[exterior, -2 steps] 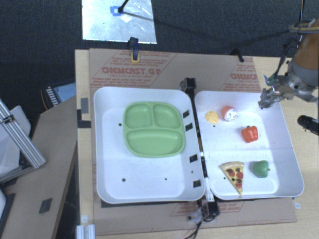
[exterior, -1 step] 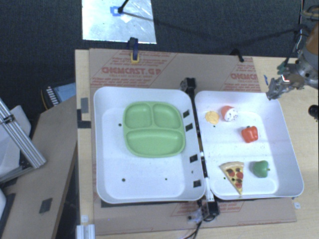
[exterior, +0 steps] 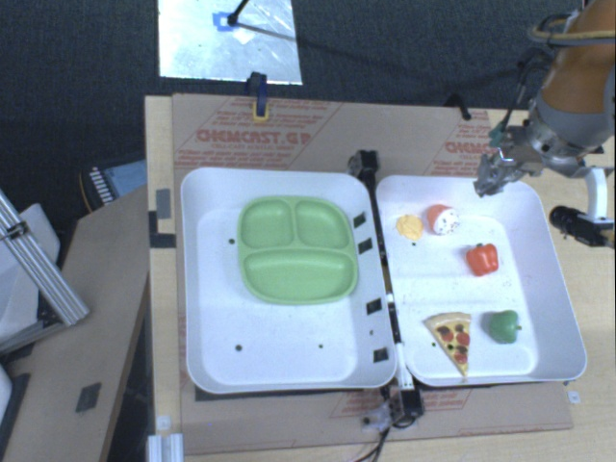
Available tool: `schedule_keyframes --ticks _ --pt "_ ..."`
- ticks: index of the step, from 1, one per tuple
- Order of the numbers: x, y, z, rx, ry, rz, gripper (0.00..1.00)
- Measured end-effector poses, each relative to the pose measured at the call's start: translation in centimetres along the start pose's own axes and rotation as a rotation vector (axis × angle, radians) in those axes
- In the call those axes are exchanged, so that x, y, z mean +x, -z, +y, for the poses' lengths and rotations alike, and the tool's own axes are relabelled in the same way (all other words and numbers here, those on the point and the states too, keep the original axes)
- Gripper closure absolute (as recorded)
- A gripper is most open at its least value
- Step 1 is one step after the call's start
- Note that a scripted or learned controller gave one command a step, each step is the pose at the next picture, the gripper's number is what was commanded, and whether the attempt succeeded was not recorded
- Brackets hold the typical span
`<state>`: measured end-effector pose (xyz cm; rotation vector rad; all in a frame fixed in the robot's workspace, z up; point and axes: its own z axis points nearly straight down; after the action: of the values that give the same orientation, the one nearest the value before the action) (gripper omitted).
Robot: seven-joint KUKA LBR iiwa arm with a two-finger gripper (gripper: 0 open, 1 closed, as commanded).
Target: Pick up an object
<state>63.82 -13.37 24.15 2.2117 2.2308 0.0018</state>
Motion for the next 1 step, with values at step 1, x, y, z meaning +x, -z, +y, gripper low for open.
schedule_keyframes --ticks 1 --pt "5.26 0.45 -1.00 0.000 -0.001 0.000 1.00"
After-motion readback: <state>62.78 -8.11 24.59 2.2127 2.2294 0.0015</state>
